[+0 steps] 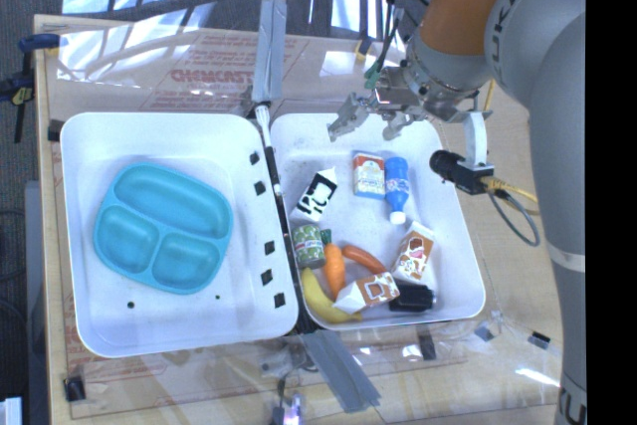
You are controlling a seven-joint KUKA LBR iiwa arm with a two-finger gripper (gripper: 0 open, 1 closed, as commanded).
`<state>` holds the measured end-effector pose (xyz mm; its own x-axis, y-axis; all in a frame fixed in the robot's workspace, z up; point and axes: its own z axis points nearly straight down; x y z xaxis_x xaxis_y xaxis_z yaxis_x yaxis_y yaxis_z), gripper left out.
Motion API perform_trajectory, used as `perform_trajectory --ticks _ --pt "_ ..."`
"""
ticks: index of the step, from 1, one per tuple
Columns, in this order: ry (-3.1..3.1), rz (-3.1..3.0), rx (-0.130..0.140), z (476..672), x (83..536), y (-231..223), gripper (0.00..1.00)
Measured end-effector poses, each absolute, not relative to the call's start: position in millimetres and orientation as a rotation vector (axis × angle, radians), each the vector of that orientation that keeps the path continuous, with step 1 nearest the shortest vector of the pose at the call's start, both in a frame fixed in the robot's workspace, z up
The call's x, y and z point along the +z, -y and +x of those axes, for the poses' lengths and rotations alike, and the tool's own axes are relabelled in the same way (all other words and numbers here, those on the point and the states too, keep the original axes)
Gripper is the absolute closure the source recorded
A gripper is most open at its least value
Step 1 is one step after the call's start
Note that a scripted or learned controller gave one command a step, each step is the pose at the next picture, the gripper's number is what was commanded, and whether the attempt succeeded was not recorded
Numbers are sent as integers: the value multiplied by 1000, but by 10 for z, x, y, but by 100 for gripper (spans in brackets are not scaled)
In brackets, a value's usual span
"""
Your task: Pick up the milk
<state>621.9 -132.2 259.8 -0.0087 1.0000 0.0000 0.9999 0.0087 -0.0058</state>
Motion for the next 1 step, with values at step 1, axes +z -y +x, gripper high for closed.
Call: perform_trajectory --ticks 1 --pt "2343 -2091 3 5707 1464 1014 0"
